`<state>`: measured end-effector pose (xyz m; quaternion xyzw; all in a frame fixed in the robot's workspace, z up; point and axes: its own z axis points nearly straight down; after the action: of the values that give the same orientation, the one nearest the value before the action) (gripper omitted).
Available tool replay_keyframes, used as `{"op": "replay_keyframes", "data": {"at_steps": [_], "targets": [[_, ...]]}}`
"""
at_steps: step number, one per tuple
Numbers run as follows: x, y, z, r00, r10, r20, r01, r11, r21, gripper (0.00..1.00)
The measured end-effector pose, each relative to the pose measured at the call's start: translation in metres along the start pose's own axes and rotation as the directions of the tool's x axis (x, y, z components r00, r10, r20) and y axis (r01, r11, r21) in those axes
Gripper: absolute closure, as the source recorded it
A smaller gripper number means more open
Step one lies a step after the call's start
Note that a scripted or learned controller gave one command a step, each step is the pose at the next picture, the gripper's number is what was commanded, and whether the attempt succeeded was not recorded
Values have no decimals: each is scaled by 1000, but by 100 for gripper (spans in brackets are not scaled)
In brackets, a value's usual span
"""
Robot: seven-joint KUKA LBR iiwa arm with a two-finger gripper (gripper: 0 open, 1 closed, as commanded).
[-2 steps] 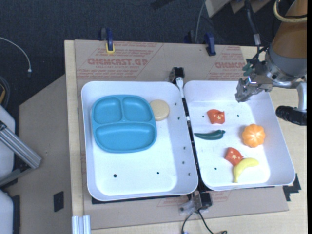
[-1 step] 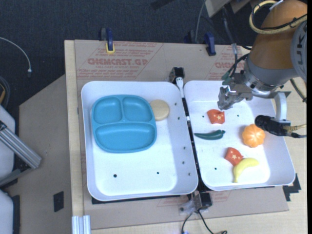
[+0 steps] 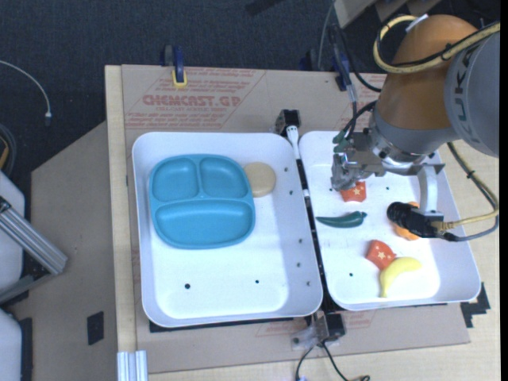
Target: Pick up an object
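2 white bins: L bin w/ 1 blue tray + 1 beige disc; R bin w/ 1 green pepper, 1 banana, 2 red pcs, one by banana, other right under gripper, finger state can't tell.

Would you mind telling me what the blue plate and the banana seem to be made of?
Blue plate: likely moulded plastic, uniform colour, soft sheen, rounded divider ridges. Banana: probably plastic toy food, smooth with flat yellow colour; too small to be certain.

Blue divided plate, beige disc
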<state>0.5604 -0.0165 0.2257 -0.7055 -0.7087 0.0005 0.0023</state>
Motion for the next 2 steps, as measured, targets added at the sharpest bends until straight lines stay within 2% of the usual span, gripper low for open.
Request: {"op": "replay_keyframes", "data": {"at_steps": [1,2], "targets": [[44,-12,7,1000,0,0,0,1000,0,100],[107,-28,4,1000,-3,-1,3,1000,0,100]]}}
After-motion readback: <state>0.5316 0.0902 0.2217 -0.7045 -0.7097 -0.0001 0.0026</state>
